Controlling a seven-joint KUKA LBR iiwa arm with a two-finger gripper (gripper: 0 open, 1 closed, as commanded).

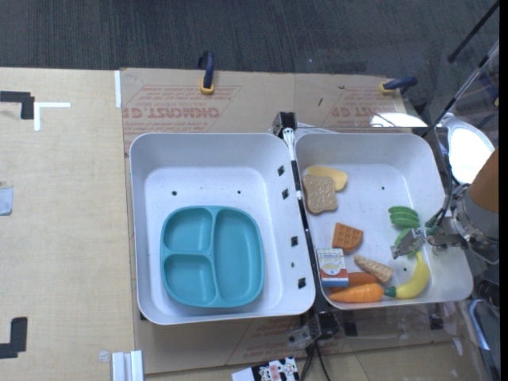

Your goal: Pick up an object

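Banana [416,280] lies just beside my gripper [409,244]; finger state I cannot tell; cardboard [262,101] print reads mirrored, illegible.

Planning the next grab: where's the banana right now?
The banana lies in the right bin, at its near right corner, just below the claw and right of the carrot.

Teal tray [213,256]: smooth glossy plastic. White bins [151,213]: smooth matt plastic. Bench [63,236]: matt wood.
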